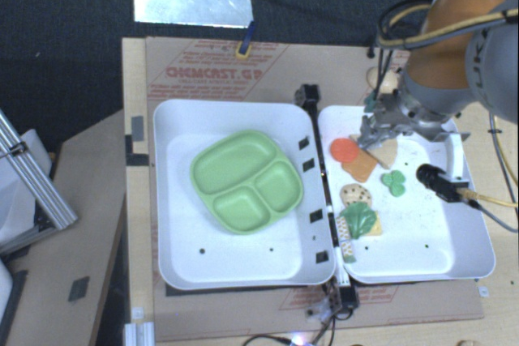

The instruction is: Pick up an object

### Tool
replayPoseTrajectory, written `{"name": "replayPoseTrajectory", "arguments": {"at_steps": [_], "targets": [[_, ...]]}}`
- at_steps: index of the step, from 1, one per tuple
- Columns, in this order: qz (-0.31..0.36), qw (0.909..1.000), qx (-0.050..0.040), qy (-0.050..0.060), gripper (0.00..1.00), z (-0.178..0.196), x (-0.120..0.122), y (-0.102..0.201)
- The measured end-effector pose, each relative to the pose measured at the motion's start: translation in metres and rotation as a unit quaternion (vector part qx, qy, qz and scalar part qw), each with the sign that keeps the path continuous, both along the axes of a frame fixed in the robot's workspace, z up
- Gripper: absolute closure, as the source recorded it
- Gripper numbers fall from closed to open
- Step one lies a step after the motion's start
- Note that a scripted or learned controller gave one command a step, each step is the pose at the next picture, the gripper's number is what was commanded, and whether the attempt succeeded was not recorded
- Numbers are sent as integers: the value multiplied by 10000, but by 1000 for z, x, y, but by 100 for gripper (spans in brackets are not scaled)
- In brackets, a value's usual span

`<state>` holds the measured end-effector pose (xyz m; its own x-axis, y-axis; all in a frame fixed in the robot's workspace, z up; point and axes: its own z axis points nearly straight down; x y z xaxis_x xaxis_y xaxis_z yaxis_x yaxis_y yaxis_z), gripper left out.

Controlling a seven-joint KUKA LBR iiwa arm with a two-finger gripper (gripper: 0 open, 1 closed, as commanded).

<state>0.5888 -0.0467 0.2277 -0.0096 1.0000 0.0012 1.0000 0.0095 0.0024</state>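
The shallow white left bin [182, 255] is taken up in the middle by a light green three-compartment plastic tray [246, 181]; bare floor runs around it along the front and left walls. In the shallow white right bin [454, 255], small items crowd the left half: a round red-orange piece [344, 149], a tan wedge [362, 166], a speckled cookie-like disc [354, 194], a dark green leafy piece [360, 218] and a small green piece [394, 181]. The front right floor lies open. A black cylindrical fitting [436, 181] juts in from the right wall, and the grey arm [442, 89] hangs over the back.
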Motion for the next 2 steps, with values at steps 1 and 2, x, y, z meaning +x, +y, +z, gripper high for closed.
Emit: {"name": "replayPoseTrajectory", "arguments": {"at_steps": [1,2], "targets": [[0,10000,2,11,100,-13,2,50],[-15,10000,-5,3,100,-5,8,48]]}}
